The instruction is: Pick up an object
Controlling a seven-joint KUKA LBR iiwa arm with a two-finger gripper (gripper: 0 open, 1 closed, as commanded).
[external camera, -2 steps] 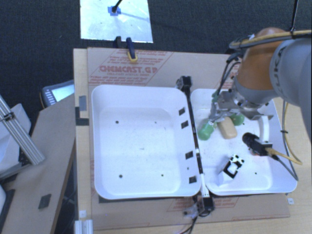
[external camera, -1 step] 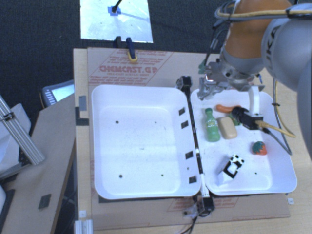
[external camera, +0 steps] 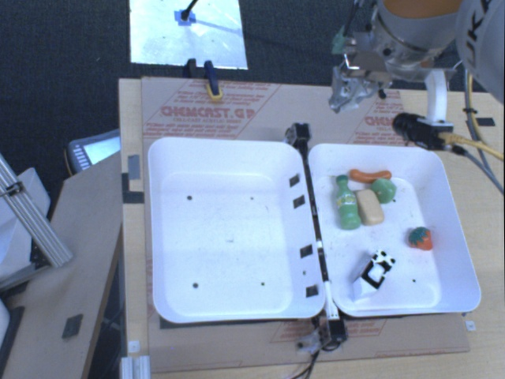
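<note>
Camera view, looking down at a slant. Two white bins side by side on the bench. Left bin bare apart from specks. Right bin carrying all the candidates: green bottle, beige block touching it on the right, orange sausage-shaped piece just above, small green lump beside that. Further right and apart, a red-orange strawberry-like piece. Near the front wall, a black-and-white checkered item.

Tool up high beyond the far rim of the right bin, above the cardboard sheet, well apart from every object. Fingers too blurred and small to read: cannot tell whether spread or pressed together. Nothing visible between them.

Progress estimate: zero. No object lifted, none touched. Left to do: choose a target, come down into the right bin, close, raise. Clustered four look awkward; strawberry-like piece or checkered item sit clear of neighbours, likely easier.
</note>
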